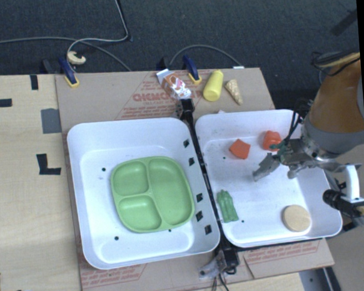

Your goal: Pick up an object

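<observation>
At the right of the frame, my two-finger gripper [273,167] hangs spread and holding nothing, so I'd centre it over the orange block [239,148] before closing.

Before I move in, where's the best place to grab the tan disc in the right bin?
Take the disc across its rim, coming straight down from above. It lies flat near the front wall of the right bin, so a side approach looks blocked. Put one finger toward the bin's middle and one toward its right end, where floor shows. The tool hangs farther back.
</observation>
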Robot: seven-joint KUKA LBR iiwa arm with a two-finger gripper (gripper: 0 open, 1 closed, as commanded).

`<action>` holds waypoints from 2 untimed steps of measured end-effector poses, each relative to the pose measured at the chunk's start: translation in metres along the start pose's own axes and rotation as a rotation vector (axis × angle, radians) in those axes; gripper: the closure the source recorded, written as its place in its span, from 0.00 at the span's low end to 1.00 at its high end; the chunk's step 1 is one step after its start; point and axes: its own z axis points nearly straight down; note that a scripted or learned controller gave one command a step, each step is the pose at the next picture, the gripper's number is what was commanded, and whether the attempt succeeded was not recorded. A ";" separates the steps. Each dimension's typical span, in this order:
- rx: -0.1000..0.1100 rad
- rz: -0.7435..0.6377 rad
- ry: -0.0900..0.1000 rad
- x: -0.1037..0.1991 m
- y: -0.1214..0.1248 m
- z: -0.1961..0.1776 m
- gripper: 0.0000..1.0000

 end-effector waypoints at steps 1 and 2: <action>0.000 0.000 -0.001 -0.058 0.084 0.041 0.00; -0.007 -0.002 -0.003 -0.086 0.142 0.117 0.00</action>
